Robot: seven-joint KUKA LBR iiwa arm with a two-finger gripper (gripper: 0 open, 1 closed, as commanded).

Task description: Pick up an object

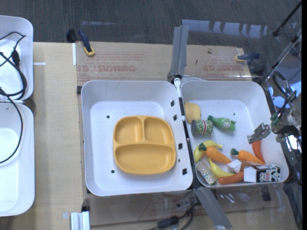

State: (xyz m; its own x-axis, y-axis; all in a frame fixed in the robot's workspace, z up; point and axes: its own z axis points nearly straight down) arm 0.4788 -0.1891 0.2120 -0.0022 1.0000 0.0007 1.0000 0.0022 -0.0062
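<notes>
You cannot tell how the two-finger gripper (261,134) at the right bin's (218,87) edge stands; its tips blur against the red-orange piece (259,151) below it. The grey arm is cut off by the right edge. The small black-and-white carton (261,174) carries print too small for you to read.

A pale wooden bench (53,128) stands on a dark grey carpet floor (144,8). A sheet of brown cardboard (129,63) with red printing lies flat on the bench toward the far edge, with blue clamps (86,44) at its corners. At the left edge, black cables (14,75) curl over a white surface (12,176).
</notes>
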